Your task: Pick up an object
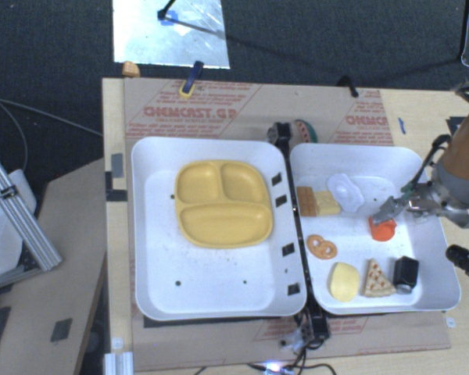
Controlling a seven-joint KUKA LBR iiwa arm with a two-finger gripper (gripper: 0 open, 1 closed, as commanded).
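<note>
Orange and small, an object [383,229] sits in the right bin [438,287], touching the tip of my claw [388,209]; whether that claw is open or closed, I cannot tell. Nearby lie a pretzel [322,247], a yellow lump [344,281] and a black block [406,273]. Left bin [152,233] carries a yellow divided plate [223,204].

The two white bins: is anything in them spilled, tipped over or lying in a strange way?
Nothing stands out. The yellow divided plate lies flat in the left white bin. In the right white bin, the small food pieces lie apart, with the gripper just above the small red object.
</note>
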